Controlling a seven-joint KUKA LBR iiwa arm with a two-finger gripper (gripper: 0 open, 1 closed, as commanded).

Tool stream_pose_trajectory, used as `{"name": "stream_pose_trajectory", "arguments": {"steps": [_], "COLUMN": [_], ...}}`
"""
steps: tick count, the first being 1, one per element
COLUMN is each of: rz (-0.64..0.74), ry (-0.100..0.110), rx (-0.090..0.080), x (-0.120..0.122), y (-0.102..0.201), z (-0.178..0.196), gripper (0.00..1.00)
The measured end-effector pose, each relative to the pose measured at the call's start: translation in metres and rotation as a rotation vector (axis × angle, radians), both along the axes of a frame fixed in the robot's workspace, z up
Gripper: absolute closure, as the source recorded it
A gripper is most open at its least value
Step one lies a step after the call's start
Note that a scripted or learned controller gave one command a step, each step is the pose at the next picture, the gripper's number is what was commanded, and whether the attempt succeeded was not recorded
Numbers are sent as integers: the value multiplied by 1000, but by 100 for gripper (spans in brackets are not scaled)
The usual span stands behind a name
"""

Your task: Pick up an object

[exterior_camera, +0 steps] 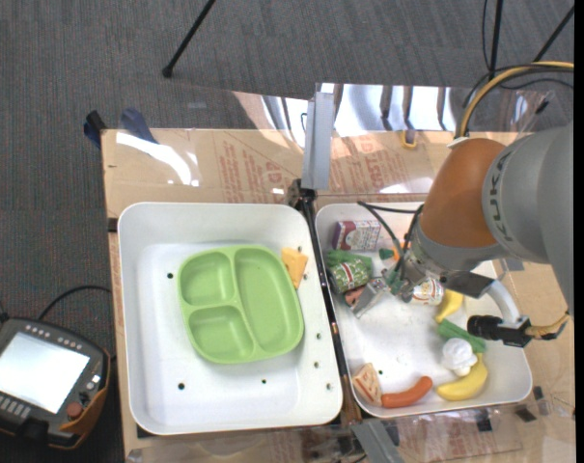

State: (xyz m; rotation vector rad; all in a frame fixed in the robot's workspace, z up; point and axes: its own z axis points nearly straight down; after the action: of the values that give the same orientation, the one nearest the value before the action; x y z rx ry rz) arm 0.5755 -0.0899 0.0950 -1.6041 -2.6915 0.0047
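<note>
Camera view looks down on two white bins. Over the right bin (519, 382) the gripper (376, 293) hangs low beside a green packet (347, 273) and a small milk carton (356, 233) near the bin's far-left corner; whether its jaws are parted or closed on anything cannot be told. Nearer the front lie a sausage (407, 393), a toast slice (368, 384), a banana (465, 383), a white ball (456, 354) and a second banana (450, 304). In the left bin (147, 384) sits a green divided plate (239, 302) with a cheese wedge (294, 262) touching its far-right edge.
</note>
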Motion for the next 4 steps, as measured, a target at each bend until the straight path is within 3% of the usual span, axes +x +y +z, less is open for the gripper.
{"name": "stream_pose_trajectory", "arguments": {"steps": [1, 2, 3, 4], "rz": [35, 43, 44, 84], "ry": [-6, -7, -7, -6], "rx": [-1, -2, -2, -3], "x": [66, 67, 67, -47], "y": [-3, -2, -1, -58], "z": [-8, 3, 2, -8], "gripper": [0, 100, 0, 0]}}
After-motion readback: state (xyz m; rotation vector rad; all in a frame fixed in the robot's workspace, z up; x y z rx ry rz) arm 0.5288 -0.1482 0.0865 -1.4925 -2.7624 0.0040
